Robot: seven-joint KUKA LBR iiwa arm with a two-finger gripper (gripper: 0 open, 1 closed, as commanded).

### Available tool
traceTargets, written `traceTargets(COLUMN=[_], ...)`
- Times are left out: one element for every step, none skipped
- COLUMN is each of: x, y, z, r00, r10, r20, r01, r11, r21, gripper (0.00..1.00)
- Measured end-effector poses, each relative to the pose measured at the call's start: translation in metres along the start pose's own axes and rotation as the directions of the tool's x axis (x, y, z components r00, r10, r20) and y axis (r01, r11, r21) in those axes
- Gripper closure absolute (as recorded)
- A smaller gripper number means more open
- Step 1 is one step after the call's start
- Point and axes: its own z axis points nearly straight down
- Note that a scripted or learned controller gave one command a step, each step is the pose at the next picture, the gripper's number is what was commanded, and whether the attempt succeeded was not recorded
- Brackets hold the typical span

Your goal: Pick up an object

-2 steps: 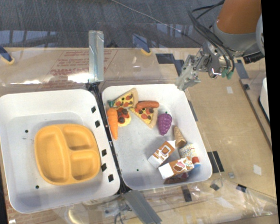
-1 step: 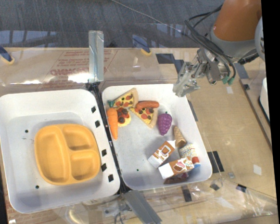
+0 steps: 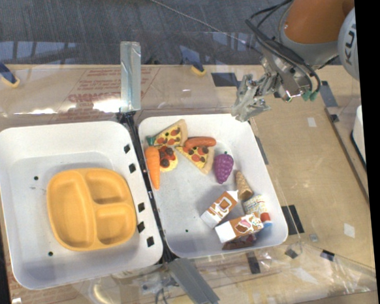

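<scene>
**Ana:** So where are the things it could pick up?

**Ben:** All in the right bin (image 3: 264, 175). Along its upper left lies a carrot (image 3: 153, 167), pointing down the bin's left wall. Just beside it is a pizza slice (image 3: 169, 135) near the top edge, with a small yellow piece bearing dark berries (image 3: 167, 158) touching the carrot. A sausage (image 3: 199, 141) lies across the top of a second pizza slice (image 3: 199, 156).

**Ana:** And further down?

**Ben:** A purple bunch of grapes (image 3: 223, 166) sits right of that second slice, and below it an ice-cream cone (image 3: 244, 185). At the lower right corner is a cluster: a small brown-and-white carton (image 3: 220, 208), a bigger printed box (image 3: 238, 228) under it, and a small tin or jar (image 3: 256, 208) touching both. Something dark red peeps out beneath the box; I cannot tell what it is.

**Ana:** The gripper?

**Ben:** The gripper (image 3: 242, 108) hangs over the top right corner of that bin, about at its rim, well apart from every item. Nothing sits between its fingers. Whether they are spread or closed I cannot tell from this slant.

**Ana:** What about the other side?

**Ben:** The left bin (image 3: 13, 155) holds a yellow divided tray (image 3: 89, 208), lying flat in the middle. A strip of grey tape (image 3: 130, 74) runs upward from the gap between the two bins
</scene>
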Motion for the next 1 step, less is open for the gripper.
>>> traceTargets(x=[-0.0016], y=[-0.0005], z=[0.0045], r00=[0.974], r10=[-0.226], r20=[-0.001], r01=[0.226], r11=[0.974], r21=[-0.001], gripper=[1.0])
